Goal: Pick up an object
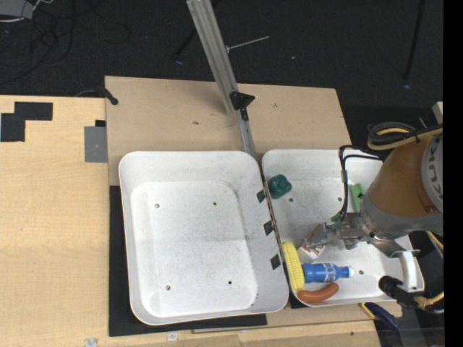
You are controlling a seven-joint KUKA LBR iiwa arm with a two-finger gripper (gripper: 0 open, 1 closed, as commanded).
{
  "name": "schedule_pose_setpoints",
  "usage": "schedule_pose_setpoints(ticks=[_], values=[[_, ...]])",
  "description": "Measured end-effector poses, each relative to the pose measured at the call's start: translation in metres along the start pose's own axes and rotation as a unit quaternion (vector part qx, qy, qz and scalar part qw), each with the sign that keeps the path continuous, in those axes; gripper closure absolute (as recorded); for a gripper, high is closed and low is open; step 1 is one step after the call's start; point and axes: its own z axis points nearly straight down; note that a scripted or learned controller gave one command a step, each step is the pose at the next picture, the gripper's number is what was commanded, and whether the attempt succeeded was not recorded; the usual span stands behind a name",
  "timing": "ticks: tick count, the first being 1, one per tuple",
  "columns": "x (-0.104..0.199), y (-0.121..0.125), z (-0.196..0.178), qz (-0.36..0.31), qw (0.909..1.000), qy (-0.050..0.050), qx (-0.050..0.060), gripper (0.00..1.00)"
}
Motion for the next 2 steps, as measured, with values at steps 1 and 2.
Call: schedule_pose_setpoints(ticks=[1, 2], values=[[-0.001, 0.002, -0.011, 0.004, 1.0000, -0.001, -0.003, 1.00], [-0.001, 0.005, -0.053, 0.000, 1.0000, 0.000, 0.007, 1.00]])
